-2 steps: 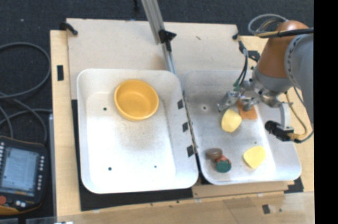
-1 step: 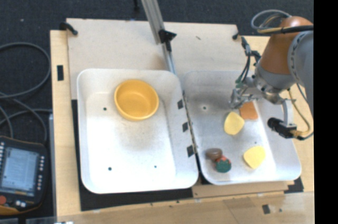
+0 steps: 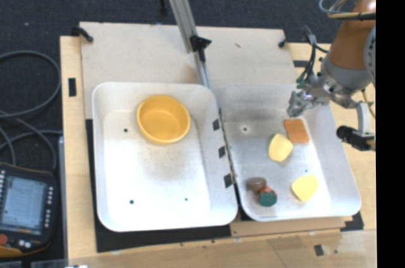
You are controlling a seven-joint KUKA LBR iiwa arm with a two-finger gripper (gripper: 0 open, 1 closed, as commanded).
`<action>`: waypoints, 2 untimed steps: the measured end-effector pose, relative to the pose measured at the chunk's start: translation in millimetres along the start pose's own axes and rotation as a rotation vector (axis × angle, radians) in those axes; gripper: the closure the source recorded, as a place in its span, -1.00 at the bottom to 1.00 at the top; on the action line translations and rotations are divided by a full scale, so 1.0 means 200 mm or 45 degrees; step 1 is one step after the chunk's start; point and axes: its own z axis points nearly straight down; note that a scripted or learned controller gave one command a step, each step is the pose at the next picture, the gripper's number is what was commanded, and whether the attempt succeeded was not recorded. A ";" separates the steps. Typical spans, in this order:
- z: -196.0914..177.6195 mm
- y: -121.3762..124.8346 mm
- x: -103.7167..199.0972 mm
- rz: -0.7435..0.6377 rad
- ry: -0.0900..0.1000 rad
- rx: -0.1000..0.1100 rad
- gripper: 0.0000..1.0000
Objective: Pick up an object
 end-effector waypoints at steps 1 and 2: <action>-0.28 0.01 -0.01 -0.002 0.000 0.000 1.00; -0.53 0.02 -0.02 -0.003 0.000 0.001 1.00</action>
